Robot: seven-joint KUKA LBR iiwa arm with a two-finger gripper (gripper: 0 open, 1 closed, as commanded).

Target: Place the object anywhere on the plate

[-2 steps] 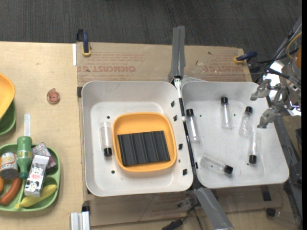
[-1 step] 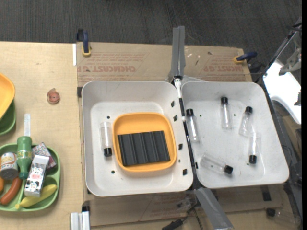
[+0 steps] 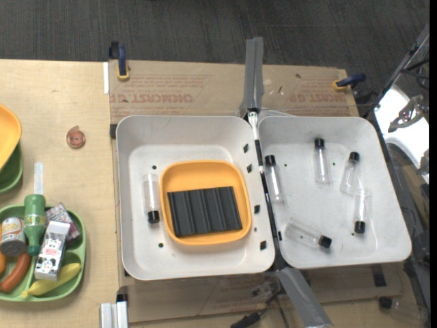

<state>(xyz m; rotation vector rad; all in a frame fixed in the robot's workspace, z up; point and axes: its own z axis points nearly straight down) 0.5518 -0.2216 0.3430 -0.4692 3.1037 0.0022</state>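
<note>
Nearest the viewer, at the near left of the pale wooden worktop (image 3: 68, 183), sits a green plastic plate of toy food (image 3: 72, 268), apart from the task. Beyond it lie 2 shallow white bins side by side. The left bin (image 3: 133, 251) holds a rounded-square orange plate (image 3: 205, 171) with a dark grey ribbed insert (image 3: 205, 210). 1 clear plastic vial with a black cap (image 3: 149, 195) lies just left of the plate, off it, its long axis running near to far.

The right bin (image 3: 382, 244) holds 5 more such vials, scattered. The closest to the plate lies along that bin's left wall (image 3: 272, 181), also pointing near to far, cap at the far end. Another lies slantwise at the near side (image 3: 306, 235).

No vial rests on the plate yet. The plate lies to the left of every right-bin vial, so a carry would likely cross the divider leftward. I cannot tell whether the pincer is wide or narrow.
</note>
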